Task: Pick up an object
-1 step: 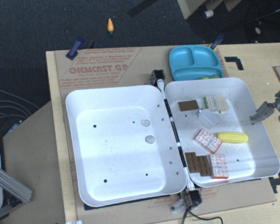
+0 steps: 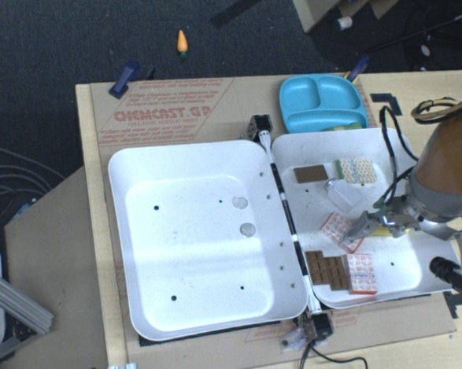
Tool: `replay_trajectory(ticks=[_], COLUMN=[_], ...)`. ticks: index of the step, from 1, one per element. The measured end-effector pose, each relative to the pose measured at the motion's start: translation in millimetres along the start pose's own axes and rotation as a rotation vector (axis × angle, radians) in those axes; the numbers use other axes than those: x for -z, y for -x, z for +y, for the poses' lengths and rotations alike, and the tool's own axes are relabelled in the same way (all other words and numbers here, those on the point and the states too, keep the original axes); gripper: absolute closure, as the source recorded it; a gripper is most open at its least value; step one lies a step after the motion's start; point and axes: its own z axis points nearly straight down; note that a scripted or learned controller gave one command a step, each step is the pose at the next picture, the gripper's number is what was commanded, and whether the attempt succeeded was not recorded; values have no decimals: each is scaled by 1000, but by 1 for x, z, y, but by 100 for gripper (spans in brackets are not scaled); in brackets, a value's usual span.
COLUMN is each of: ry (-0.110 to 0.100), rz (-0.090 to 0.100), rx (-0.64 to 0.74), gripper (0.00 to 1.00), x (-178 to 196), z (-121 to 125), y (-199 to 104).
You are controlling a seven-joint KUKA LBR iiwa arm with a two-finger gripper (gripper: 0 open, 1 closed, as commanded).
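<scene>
Gripper (image 2: 369, 224) low in right bin (image 2: 403, 274); finger state: cannot tell. Red-patterned packet (image 2: 338, 230) touching tip at 9 o'clock, long axis 10-to-4.

Packets (image 2: 341, 229) in right bin (image 2: 403, 274)

This is a robot lab or test workshop. A plywood desk (image 2: 170, 105) with red stencilled lettering carries two shallow white bins (image 2: 195, 237), fixed side by side with black clamps (image 2: 258, 126). It stands on dark carpet (image 2: 47, 43), where loose cables (image 2: 3, 196) trail beside a metal rail (image 2: 18, 301). A grey and orange robot arm (image 2: 443, 173) reaches in from the right
</scene>
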Motion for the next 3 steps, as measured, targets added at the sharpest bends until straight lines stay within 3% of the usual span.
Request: replay_trajectory(ticks=[1, 2, 3], ry=[12, 15, 15], rz=[-2, -4, -4], rx=[0, -2, -2], gripper=[0, 100, 0], x=[-23, -13, -13], z=[53, 54, 54], y=[-56, -55, -55])
